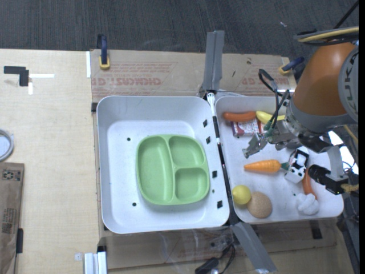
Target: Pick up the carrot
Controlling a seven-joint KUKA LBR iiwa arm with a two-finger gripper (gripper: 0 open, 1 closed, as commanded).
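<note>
The carrot (263, 166), orange with a small green tip at its right end, lies flat in the middle of the right bin (285, 214). My gripper (266, 144) hangs just above and behind it, coming in from the right under the orange-banded wrist (322, 79). Its fingers look open: one grey finger (252, 146) points down-left and the other sits further right. Nothing is between them, and the carrot lies apart from them.
Around the carrot in the right bin are a red sausage-like piece (239, 116), a yellow piece (264, 117), a red-and-white packet (247, 129), a lemon (242, 194), a tan egg shape (260, 205) and a white lump (308, 204). The left bin holds a green divided plate (172, 169).
</note>
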